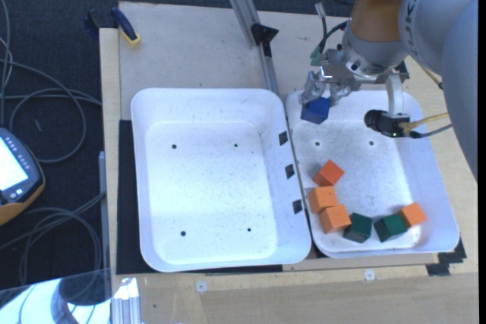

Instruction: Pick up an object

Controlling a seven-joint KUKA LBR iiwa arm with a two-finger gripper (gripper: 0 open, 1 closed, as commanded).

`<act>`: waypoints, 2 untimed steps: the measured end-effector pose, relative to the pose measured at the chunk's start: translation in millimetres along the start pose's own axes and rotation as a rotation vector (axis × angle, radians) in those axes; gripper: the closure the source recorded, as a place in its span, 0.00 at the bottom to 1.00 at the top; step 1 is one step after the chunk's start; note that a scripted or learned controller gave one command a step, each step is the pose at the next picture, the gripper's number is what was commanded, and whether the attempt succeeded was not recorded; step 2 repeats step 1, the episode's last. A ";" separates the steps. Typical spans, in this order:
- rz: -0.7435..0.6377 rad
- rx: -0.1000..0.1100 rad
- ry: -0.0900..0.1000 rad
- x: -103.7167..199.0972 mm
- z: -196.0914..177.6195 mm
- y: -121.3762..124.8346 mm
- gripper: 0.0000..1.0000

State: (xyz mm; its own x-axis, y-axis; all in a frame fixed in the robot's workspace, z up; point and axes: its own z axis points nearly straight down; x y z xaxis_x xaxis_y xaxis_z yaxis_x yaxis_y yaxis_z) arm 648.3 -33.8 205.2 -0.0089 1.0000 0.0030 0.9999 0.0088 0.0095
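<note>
Up in the right bin's (425,163) upper-left corner, the gripper (320,96) is clenched on a blue cube (314,111), which shows between its fingers just beside the wall shared with the left bin (152,163). Lower in the right bin lie three orange cubes (328,197) stacked in a loose column, two dark green cubes (375,227) near the bottom rim, and another orange cube (413,214) touching the right green one. Cables trail off the worktop (190,42) at the frame's left.
</note>
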 end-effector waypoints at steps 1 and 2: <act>0.000 0.014 0.001 80.9 5.6 -26.4 1.00; 0.000 0.014 0.001 80.9 5.6 -26.4 1.00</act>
